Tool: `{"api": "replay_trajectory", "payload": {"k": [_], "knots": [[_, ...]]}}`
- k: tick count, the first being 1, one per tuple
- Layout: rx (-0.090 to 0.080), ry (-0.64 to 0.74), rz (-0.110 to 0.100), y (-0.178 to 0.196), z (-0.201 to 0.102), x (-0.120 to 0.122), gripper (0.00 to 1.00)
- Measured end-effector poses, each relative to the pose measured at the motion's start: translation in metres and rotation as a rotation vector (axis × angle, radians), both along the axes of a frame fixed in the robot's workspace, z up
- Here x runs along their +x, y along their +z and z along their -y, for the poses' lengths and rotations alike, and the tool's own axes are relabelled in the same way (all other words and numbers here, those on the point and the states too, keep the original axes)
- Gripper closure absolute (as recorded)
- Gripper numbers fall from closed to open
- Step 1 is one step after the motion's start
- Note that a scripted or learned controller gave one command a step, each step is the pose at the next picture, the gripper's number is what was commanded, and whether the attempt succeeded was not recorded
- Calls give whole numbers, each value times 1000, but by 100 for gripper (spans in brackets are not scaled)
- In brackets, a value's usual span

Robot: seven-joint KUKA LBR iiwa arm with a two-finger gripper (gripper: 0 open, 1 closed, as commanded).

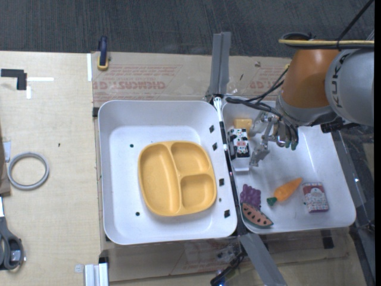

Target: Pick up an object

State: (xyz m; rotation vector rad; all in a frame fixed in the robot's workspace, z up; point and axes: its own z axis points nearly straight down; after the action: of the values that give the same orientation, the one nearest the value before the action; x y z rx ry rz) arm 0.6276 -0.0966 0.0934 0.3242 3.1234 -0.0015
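Gripper [269,143] hangs over the upper left part of the right bin [339,213], metal fingers [259,154] pointing down toward the bin floor. From this slant I cannot tell whether the fingers are parted or closed; nothing shows between them, so no grasp can be claimed.

Just left of the fingers, against the bin's left wall: a small black-and-white carton [240,143], cow-patterned by the look of it, with a yellow block [241,124] behind it. The carton sits closest to the gripper, near but seemingly apart.

Further out on the same bin floor, all lying loose: an orange carrot [286,190] mid-bin, a red-and-white packet [314,197] to its right, purple grapes [250,194] near the left wall, a watermelon slice [256,217] at the front corner.

Left bin [119,219] holds a yellow divided plate [177,177], compartments bare.

Grey arm [351,82] with orange band [306,76] reaches in from the right.

Progress, as I judge it: the approach is made, the pick is not. Every object rests on a bin floor. Left to do: settle on one piece, likely the carton, close on it, lift clear.
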Motion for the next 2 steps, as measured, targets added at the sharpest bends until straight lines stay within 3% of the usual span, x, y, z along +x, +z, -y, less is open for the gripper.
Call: {"api": "replay_trajectory", "payload": {"k": [1, 2], "knots": [[-2, 3, 7, 10, 0, 2, 100], [-2, 3, 7, 10, -1, 2, 0]]}}
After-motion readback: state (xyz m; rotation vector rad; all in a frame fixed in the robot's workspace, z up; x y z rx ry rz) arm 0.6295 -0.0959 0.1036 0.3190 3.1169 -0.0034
